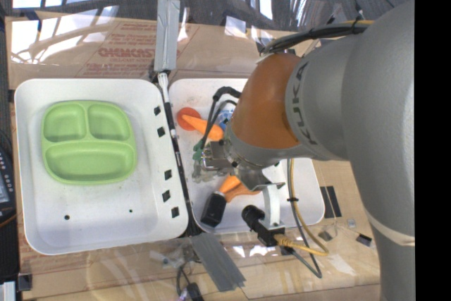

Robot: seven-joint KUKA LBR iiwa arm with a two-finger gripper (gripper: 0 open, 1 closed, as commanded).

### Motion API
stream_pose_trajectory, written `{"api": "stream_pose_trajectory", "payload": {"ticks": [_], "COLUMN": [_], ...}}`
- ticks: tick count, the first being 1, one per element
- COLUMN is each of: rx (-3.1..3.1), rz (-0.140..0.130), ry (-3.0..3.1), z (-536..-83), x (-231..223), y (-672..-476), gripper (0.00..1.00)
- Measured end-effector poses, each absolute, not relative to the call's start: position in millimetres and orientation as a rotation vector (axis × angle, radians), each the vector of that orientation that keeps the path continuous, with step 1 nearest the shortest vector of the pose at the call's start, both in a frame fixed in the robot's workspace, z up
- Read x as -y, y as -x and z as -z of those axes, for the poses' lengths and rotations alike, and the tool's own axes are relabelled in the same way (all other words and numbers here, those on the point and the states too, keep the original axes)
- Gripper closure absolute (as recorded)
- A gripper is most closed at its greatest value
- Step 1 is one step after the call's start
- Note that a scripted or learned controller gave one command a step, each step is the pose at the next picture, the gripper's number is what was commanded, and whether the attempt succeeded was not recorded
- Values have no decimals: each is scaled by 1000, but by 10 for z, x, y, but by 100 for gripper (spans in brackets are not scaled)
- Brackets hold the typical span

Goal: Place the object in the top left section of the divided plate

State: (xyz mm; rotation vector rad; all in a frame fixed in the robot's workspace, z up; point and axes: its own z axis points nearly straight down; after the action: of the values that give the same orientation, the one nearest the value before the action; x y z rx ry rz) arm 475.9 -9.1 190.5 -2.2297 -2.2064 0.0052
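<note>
Bright, even light falls from above. Strong glare streaks the clear plastic over the cardboard (127, 46) along the top and near the bottom edge. The white bins (91, 222) look slightly overexposed. Focus is soft overall, shadows faint.

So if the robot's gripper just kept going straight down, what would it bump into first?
Probably the orange object poking out beneath the gripper in the right bin, or the bin's floor beside it. The arm hides the fingertips, and depth is hard to judge from above.
</note>
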Motion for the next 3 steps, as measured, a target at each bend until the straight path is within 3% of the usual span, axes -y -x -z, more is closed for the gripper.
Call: {"api": "stream_pose_trajectory", "payload": {"ticks": [1,2,3], "rx": [2293,2296,2296], "rz": [-6,-8,-8], "ry": [2139,2135,2134], "z": [-1904,-1998,-1998], "x": [445,446,445], "y": [-4754,-4761,-4761], "gripper": [100,100,0]}}
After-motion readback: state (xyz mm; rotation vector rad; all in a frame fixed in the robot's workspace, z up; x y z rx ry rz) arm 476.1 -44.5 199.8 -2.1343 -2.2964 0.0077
